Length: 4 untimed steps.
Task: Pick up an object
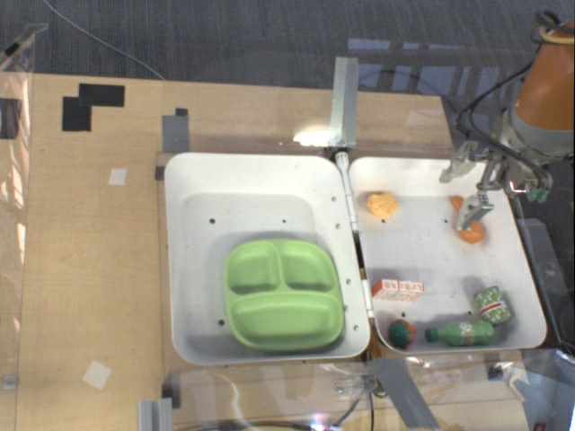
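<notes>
While claw (473, 206) hangs, grip unclear, green bottle (461, 332) lies lengthwise, cap pointing left.

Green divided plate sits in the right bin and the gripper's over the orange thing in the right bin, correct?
Not quite: the camera view shows the green divided plate in the left bin, not the right. The gripper is indeed over the orange thing in the right bin.

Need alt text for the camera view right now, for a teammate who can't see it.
The gripper hangs over the right bin, just above an orange object. That bin also holds a yellow-orange piece, a small red-and-white carton, a green bottle, a green can and a red-green ball. The left bin holds a green divided plate.
</notes>
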Motion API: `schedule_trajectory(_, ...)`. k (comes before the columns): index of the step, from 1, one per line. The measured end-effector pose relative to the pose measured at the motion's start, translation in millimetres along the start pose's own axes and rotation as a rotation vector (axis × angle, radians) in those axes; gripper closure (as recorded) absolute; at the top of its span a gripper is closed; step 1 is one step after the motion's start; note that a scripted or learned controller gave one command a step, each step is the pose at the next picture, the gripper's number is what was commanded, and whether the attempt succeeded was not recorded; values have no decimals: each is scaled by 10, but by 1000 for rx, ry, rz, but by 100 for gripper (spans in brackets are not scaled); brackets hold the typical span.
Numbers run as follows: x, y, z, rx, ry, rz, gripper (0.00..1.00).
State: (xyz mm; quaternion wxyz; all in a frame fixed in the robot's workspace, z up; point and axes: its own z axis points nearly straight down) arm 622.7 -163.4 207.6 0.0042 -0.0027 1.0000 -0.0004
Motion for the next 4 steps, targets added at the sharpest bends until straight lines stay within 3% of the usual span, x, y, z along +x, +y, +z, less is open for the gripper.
schedule_trajectory(1,36,-435,1168,3,-9,-41,0)
schedule_trajectory(2,-1,-408,1036,4,-18,-48,100)
schedule_trajectory(3,559,427,1156,-3,-7,322,100)
schedule_trajectory(4,372,1350,150,-7,-11,423,100)
